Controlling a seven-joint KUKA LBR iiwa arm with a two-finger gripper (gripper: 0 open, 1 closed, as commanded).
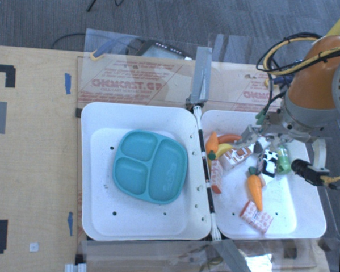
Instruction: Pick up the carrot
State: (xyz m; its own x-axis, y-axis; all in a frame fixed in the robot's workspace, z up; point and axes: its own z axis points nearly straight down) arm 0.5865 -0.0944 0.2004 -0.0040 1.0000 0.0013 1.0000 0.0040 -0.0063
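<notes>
The carrot (pixel 256 190), orange with a small green top, lies in the middle of the right bin (pixel 307 222), its tip pointing toward the front. My gripper (pixel 268 162) hangs just above and behind the carrot's green end, under the grey wrist with the orange band (pixel 314 75). Nothing shows held in it. A second, shorter orange vegetable (pixel 213 144) with a green end lies at the bin's left wall.
Around the gripper lie a small brown and white carton (pixel 236 157), a yellow banana-like piece (pixel 224 148), a green toy (pixel 283 162), a red and white packet (pixel 256 217) and a red and white stick (pixel 215 178). The left bin (pixel 95 157) holds a teal divided plate (pixel 150 166).
</notes>
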